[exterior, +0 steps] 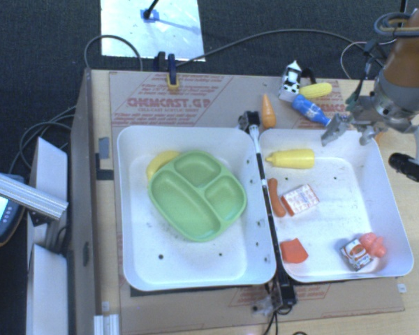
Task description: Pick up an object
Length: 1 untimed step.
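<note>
Gripper (350, 128) spread wide with nothing between its fingers, hovering over far right bin (384, 187) rim, yellow bottle (290, 159) nearby left, green divided plate (196, 195) in left bin (136, 208)

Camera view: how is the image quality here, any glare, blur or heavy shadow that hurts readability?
Camera view: lighting is even and soft across both bins, shadows faint. The shiny sheet on the dark floor glares nearly white. The gripper and arm look slightly soft at the right. Small items such as the can are low in detail; the green tray reads clearly.
</note>
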Available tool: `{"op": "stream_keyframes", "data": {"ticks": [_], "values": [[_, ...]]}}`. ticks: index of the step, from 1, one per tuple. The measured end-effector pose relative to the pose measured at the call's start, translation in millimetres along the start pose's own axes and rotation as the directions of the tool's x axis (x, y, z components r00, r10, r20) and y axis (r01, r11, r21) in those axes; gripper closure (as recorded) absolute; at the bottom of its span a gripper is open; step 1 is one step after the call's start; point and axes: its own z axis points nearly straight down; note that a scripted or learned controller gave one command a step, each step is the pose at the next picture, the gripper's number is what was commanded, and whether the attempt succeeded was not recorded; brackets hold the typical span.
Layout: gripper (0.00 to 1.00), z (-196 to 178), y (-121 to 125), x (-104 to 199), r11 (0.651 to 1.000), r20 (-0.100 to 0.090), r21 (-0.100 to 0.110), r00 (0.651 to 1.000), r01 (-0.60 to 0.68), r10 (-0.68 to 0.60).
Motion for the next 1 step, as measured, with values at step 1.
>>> {"op": "stream_keyframes", "data": {"ticks": [1], "values": [[0.00,61.4,27.9,60.4,1.000,-0.002,0.001,1.000,0.002,-0.002]]}}
